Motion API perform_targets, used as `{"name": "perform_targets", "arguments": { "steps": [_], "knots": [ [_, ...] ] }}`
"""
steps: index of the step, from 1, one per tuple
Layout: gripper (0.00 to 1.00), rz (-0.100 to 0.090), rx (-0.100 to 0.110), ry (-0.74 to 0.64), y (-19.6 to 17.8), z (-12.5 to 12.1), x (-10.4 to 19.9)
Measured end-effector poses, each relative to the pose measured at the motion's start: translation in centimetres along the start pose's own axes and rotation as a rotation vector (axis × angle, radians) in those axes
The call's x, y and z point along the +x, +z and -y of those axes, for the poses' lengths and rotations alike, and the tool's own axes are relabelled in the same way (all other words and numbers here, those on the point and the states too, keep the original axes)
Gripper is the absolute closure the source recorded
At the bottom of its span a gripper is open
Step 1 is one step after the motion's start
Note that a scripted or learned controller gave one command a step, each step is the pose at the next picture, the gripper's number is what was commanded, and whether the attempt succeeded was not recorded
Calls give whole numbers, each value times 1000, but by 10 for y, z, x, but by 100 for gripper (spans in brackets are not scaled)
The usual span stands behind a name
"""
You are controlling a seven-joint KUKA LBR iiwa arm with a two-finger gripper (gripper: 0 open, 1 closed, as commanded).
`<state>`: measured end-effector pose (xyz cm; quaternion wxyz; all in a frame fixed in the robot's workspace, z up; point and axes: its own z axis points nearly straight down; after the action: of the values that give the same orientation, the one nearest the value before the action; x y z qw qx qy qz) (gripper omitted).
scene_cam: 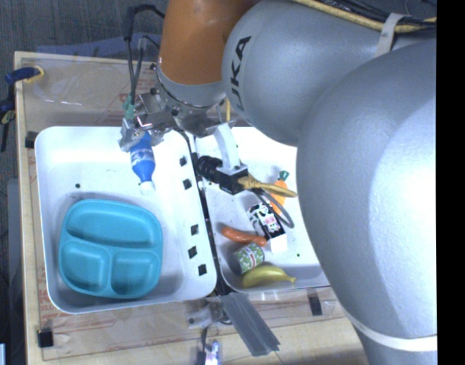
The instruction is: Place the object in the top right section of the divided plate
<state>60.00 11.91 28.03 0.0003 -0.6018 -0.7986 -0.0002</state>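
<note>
A small blue bottle with a white cap hangs cap-down over the far part of the left bin. My gripper is shut on its upper end, and the bottle shows between the fingers. The light-blue divided plate lies in the near part of the same bin, one large section at the far side and two smaller ones at the near side. The bottle is above and beyond the plate's far right corner, apart from it.
The right bin holds an orange carrot, a green can, a banana and a small black-and-white item. The big grey arm covers most of the right side. The ridge between the bins runs just right of the plate.
</note>
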Motion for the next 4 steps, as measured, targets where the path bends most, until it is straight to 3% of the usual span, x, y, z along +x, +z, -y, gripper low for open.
{"name": "perform_targets", "arguments": {
  "steps": [4],
  "knots": [
    [100, 2, 2, -30, -40, -2, 6]
  ]
}}
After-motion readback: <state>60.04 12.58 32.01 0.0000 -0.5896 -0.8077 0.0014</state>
